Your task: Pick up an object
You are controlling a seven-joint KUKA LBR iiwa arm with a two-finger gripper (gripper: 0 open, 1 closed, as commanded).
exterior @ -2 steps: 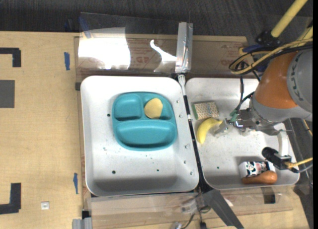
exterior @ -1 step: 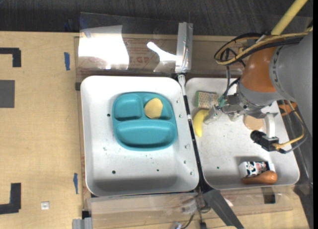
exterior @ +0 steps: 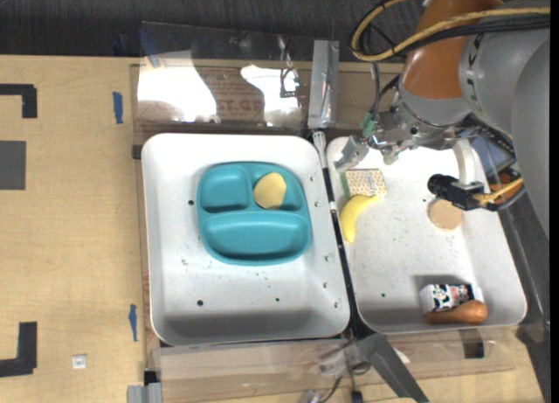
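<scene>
Banana [exterior: 353, 214] in right bin [exterior: 498, 305], just below pincer [exterior: 358, 152]

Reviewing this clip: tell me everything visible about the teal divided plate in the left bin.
The teal divided plate looks like smooth moulded plastic, a rounded rectangle with three compartments: two small ones along its far side and one wide one nearer the camera. It lies flat and right side up on the floor of the left bin, roughly centred. A round yellow object sits in its far right compartment. The other two compartments look bare. The gripper is over the right bin, apart from the plate.
</scene>
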